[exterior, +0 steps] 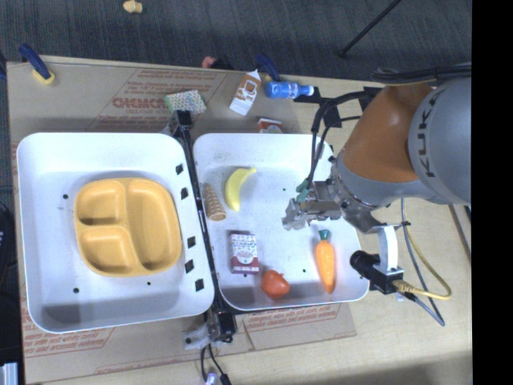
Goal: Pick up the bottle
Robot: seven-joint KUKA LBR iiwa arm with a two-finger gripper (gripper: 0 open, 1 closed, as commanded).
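A small blue bottle (282,90) with a pale cap lies on its side on the cardboard behind the right bin (264,144), outside it. My gripper (296,216) hangs low over the right bin's middle, right of the banana (236,187) and just up-left of the carrot (325,264). It is well in front of the bottle and apart from it. The wrist blocks my view of what lies under the gripper.
The right bin also holds a ribbed brown cone (213,202), a red box (243,253) and a tomato (275,284). A yellow divided plate (128,224) fills the left bin (40,167). A small carton (245,92) and a green sponge (185,100) lie near the bottle.
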